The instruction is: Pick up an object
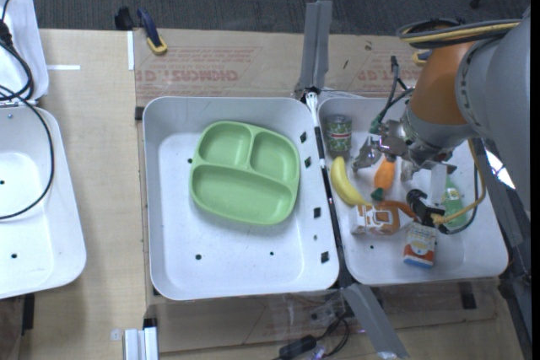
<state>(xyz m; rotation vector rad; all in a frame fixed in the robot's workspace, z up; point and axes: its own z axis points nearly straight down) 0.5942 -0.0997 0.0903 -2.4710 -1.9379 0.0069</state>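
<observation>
My gripper (385, 154) hangs low over the right bin (472, 265), directly above a small orange carrot-shaped object (384, 174). The arm's grey wrist and orange band cover the bin's upper right part. A yellow banana (342, 181) lies just left of the orange object. A green-labelled can (338, 133) stands at the bin's back left. A brown and white carton (377, 220) lies in front of the gripper, and a small juice box (420, 246) lies further front. A green bottle (453, 202) shows at the right, partly hidden by cables.
The left bin (169, 249) holds a green divided plate (245, 173). A grey divider post (316, 46) rises between the bins at the back. White equipment with black cables (25, 181) stands at the far left. A blue and yellow clamp (150, 31) lies on the bench.
</observation>
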